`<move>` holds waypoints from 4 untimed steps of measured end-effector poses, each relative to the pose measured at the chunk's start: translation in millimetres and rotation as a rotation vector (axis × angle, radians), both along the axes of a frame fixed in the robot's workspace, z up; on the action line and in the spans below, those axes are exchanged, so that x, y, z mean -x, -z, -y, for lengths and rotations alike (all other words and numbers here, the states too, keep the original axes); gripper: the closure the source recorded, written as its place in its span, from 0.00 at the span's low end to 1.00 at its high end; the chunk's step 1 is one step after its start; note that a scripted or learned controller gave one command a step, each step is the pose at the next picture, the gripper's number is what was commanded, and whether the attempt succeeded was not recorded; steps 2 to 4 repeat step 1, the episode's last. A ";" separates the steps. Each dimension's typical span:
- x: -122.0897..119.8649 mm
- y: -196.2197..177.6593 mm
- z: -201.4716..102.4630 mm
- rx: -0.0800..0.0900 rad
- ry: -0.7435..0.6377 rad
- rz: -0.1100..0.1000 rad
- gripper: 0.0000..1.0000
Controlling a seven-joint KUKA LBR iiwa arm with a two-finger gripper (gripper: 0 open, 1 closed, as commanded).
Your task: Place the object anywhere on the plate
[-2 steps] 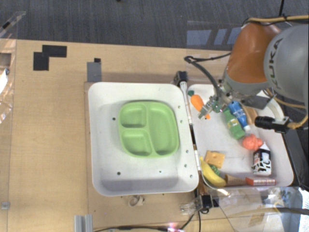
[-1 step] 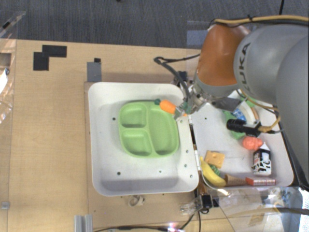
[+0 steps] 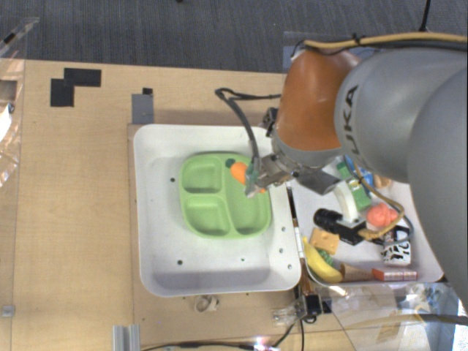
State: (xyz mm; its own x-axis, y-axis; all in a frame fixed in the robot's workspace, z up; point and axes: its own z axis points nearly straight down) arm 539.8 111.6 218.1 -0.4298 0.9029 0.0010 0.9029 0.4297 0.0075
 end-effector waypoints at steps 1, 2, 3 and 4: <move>-0.4 0.5 2.8 0.002 0.003 0.000 0.00; -0.4 0.5 2.8 0.002 0.003 0.000 0.00; -0.4 0.5 2.8 0.002 0.003 0.000 0.00; -0.4 0.5 2.8 0.002 0.003 0.000 0.00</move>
